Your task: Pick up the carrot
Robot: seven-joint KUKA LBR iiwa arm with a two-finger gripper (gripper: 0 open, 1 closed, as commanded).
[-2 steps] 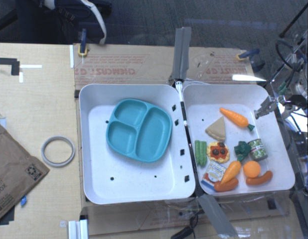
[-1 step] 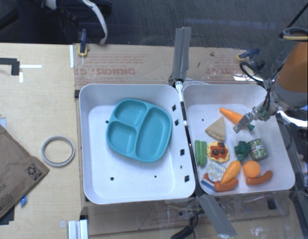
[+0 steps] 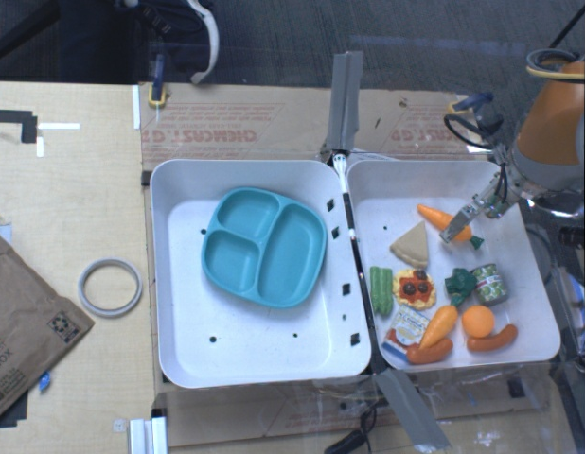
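Camera view: a carrot (image 3: 434, 218) lies far in the right bin (image 3: 539, 263), touching the fingers (image 3: 460, 226), which seem to close on its leafy end; it looks not yet lifted, so raising remains. A second carrot (image 3: 440, 324) lies near; two bins, one blue plate (image 3: 264, 246).

Cardboard box (image 3: 27, 334) at left reads "BOX"; other print unreadable.

I'm looking at a robotics lab: two white bins (image 3: 179, 348) on a cardboard-lined bench (image 3: 65, 178), toy food (image 3: 416, 289), grey carpet.
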